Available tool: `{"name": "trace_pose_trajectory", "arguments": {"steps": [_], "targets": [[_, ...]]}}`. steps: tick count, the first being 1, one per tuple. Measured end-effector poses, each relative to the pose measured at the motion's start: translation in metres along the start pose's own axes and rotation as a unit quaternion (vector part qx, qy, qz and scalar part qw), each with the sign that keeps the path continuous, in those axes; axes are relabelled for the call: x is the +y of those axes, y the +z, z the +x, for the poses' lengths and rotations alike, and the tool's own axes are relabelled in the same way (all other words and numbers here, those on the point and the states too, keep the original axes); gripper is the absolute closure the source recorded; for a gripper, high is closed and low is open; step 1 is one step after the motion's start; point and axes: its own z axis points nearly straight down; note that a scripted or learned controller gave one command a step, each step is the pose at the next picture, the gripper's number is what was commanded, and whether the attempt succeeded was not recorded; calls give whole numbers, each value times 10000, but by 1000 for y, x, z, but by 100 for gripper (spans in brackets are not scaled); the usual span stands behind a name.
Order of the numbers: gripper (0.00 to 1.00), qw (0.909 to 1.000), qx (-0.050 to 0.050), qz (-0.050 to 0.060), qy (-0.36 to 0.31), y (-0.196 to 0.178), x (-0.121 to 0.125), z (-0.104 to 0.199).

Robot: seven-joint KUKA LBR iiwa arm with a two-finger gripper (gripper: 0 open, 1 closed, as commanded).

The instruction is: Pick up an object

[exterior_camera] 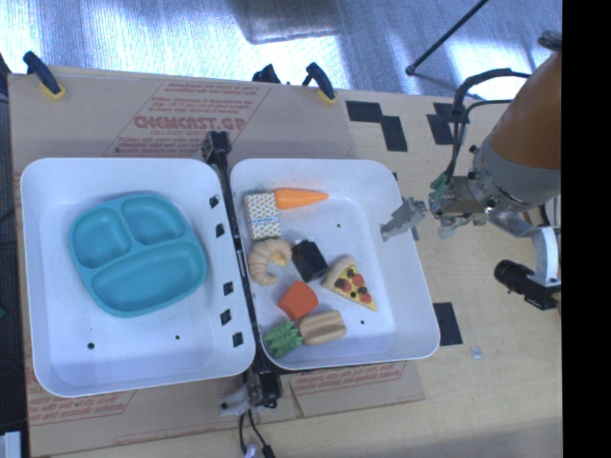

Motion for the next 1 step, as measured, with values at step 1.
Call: {"name": "trace_pose_trajectory", "arguments": {"steps": [1], "targets": [[0,10000,6,18,13,165,30,47]]}}
